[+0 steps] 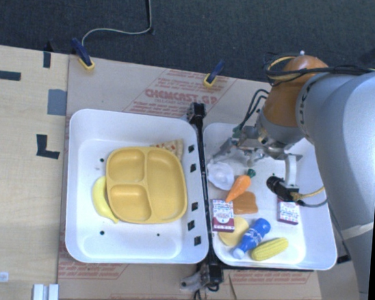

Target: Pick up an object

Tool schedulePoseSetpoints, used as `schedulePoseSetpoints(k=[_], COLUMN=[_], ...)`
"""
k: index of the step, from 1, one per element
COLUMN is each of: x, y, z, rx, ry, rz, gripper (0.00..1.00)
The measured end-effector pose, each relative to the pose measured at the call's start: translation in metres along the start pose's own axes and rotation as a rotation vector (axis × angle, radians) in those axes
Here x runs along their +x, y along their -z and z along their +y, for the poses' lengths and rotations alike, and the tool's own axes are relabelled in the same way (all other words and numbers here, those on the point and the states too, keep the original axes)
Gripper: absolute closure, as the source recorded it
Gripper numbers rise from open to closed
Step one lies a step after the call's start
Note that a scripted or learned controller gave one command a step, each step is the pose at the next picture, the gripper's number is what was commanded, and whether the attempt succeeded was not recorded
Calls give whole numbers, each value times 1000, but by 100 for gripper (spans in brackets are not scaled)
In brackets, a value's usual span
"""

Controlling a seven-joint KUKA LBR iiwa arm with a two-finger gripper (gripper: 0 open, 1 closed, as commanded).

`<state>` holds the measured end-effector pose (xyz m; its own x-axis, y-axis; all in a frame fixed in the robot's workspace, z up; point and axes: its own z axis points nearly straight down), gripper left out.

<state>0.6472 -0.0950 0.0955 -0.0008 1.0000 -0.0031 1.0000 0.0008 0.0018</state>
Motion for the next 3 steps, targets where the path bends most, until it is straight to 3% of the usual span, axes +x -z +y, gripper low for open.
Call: schedulePoseSetpoints(k=[1, 3], x=[1, 1], y=[-10, -10], z=[22, 21], rx=[1, 1], ry=[2, 1], rz=[4, 1], gripper=[0, 0])
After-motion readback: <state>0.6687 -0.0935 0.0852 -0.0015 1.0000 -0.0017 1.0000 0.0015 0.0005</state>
